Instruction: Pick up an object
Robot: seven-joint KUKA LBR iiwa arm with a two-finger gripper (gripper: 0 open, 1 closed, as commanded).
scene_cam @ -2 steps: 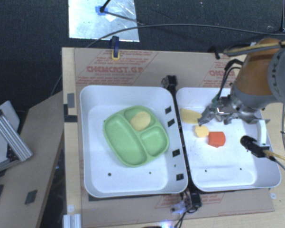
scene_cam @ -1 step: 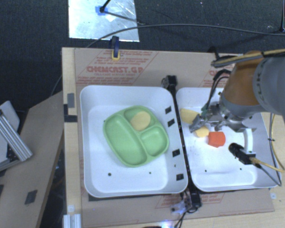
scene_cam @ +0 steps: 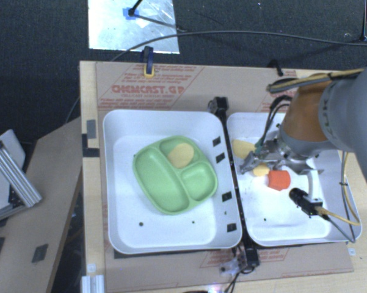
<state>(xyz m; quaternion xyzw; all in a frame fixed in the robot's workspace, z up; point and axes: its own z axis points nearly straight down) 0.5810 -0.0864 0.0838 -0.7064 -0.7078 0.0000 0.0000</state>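
Gripper (scene_cam: 256,161) low in right bin (scene_cam: 275,227), grip state unreadable, just left of the orange block (scene_cam: 279,180) and touching or beside yellow pieces (scene_cam: 243,146), nothing visibly lifted, so pick looks not yet done.

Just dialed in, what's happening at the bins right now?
The arm has reached in from the right and is down over the right bin, with its gripper low among a few small items: a yellow piece near the divider, a smaller yellow-orange piece and an orange block. Nothing is visibly between the fingers. In the left bin sits a green divided plate with a pale yellow item in one of its compartments.
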